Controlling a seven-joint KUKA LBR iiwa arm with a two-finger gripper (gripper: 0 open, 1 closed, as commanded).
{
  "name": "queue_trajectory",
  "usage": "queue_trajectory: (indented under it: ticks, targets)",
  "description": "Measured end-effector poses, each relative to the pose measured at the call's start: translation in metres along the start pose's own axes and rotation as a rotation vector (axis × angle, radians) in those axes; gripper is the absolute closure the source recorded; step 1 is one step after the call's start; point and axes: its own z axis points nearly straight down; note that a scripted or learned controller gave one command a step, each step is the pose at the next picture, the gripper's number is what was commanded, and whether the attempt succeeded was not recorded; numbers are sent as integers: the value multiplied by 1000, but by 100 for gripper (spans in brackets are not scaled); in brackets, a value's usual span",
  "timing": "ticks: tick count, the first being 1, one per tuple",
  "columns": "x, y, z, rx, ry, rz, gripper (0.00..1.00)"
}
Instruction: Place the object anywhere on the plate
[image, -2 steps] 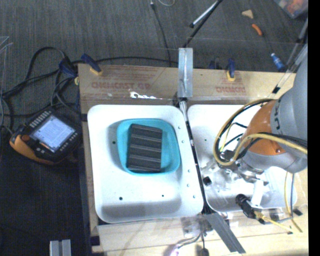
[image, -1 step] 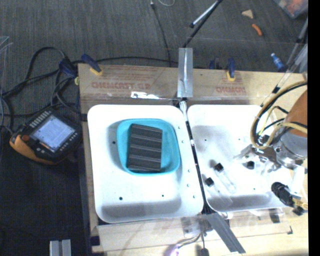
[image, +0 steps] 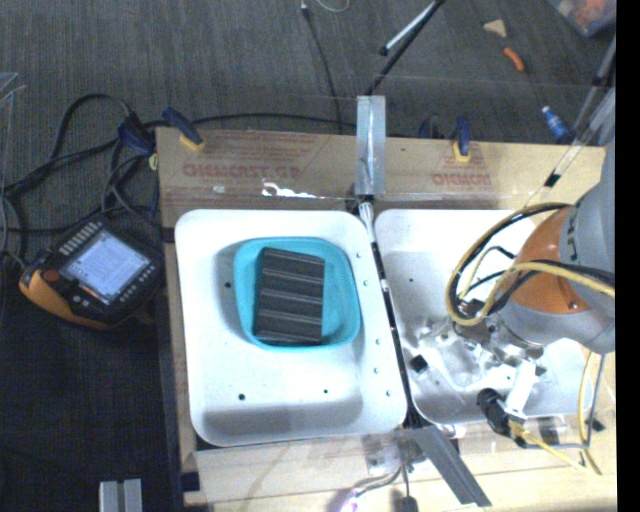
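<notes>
End effector (image: 455, 358) low in right bin (image: 400, 240), w/ arm (image: 560, 290) entering from the right under looping cables (image: 480, 270); grip state cannot be told. Left bin (image: 200, 300) holds a blue plate (image: 345, 290), approx. centred. Object (image: 290, 295), a dark ribbed block, lies flat on plate, well apart from end effector. Both bins sit on wooden desk (image: 250, 165). Pendant (image: 95, 272) on the floor, left of desk.

A: What's in the left bin (image: 200, 390)?
B: A blue plate (image: 345, 300), with a dark ridged block (image: 290, 295) lying on it.
A: And the arm (image: 570, 275)?
B: Over the right bin (image: 400, 240), its gripper (image: 455, 360) low inside.
</notes>
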Motion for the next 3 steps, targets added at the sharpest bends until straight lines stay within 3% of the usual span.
queue_trajectory:
  ticks: [1, 2, 3]
  targets:
    - [-33, 13, -90, 9, -2, -194, 0]
    - [20, -7, 4, -7, 1, -145, 0]
    - [-52, 23, -113, 8, -2, -296, 0]
